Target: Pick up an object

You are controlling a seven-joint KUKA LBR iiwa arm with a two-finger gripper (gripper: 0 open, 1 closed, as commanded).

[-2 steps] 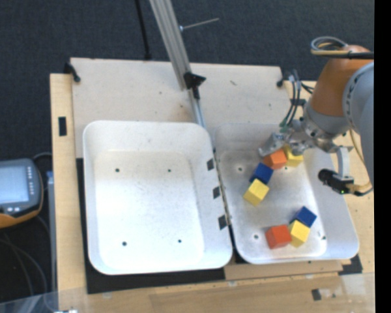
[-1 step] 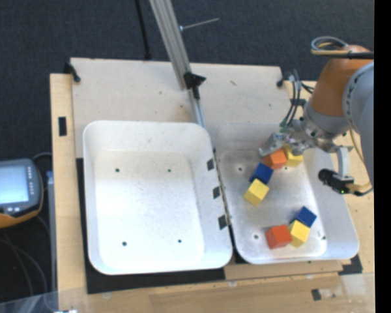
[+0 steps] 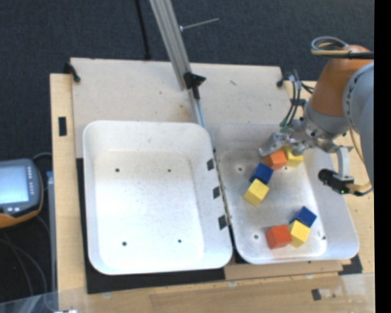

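The orange cube point(image 3: 277, 158), turned cornerwise in the right bin point(image 3: 335, 237), sits under the gripper point(image 3: 281, 145); its grip I cannot tell.

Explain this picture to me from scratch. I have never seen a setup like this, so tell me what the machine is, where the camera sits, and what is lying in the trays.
One camera looks down at a slant on a wooden bench. The grey robot arm with an orange band reaches in from the right. Its end effector hangs over the right shallow white plastic bin, close above an orange cube and a yellow cube. Whether it grips either is not clear. Also in that bin: a blue cube touching a yellow cube, and near the front an orange cube, a yellow cube and a blue cube clustered together. The left white bin sits beside it.
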